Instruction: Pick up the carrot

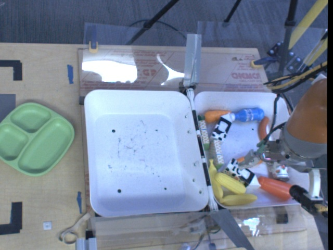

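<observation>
Arm over the right bin, carrot lying loose

Broadly, the desk (41, 202) carries two white bins. The left bin (140, 150) has a bare, scuffed floor, while the right bin (244, 134) is crowded. A green divided plate (34, 138) sits well apart at the desk's left. The arm (307, 124) hangs over the right bin's right side, and its gripper (264, 155) hovers above the clutter; how its grip stands cannot be told. The carrot (274, 187) lies near the bin's front right corner, beside a banana (229, 186). A blue bottle (248, 114) rests at the back.
</observation>
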Robot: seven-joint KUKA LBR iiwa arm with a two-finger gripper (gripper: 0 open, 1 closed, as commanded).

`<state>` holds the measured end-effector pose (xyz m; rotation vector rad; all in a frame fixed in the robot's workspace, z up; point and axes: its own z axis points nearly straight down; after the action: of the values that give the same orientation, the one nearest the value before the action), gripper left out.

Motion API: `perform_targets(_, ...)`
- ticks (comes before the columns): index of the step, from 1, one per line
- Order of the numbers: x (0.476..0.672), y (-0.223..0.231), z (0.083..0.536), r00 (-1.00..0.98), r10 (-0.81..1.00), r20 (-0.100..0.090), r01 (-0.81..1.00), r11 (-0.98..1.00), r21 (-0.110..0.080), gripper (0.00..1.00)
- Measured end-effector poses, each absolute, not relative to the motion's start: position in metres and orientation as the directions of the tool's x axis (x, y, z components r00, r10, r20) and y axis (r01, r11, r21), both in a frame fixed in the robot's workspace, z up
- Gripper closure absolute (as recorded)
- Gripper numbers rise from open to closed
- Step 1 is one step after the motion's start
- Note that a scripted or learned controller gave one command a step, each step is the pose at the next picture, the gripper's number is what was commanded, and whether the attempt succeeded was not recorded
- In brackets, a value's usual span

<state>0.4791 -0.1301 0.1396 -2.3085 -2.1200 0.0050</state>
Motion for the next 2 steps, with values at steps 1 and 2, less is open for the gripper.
perform_targets(1,0.5326,-0.1446,0.086,0.144,0.99,0.001,0.99,-0.144,0.009,0.0)
perform_targets(2,0.5325,-0.1469,0.0927,0.148,0.989,0.001,0.989,-0.148,0.007,1.0)
